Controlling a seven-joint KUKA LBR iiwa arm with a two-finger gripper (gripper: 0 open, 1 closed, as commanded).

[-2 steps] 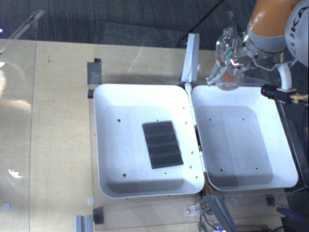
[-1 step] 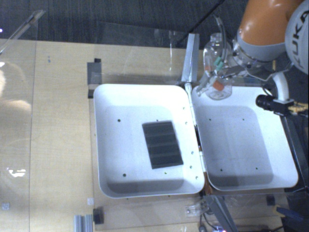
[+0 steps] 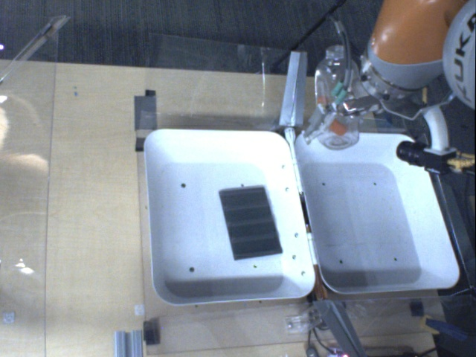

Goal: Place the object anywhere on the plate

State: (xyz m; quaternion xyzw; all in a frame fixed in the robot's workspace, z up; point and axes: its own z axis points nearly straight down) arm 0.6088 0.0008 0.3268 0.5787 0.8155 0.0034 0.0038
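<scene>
So the dark ribbed plate [image 3: 251, 222] is lying flat in the middle of the left bin [image 3: 167, 199], a bit tilted, sitting by itself. The claw [image 3: 336, 117] is up at the top right of the frame, over the far left corner of the right bin [image 3: 416, 236], with a clear glass-like object [image 3: 332, 76] with a small orange bit at it. Can't honestly tell how far open the claw is or if it's really clamping that thing.

Orange band [image 3: 413, 21], grey arm, clear end effector [image 3: 336, 114]
</scene>
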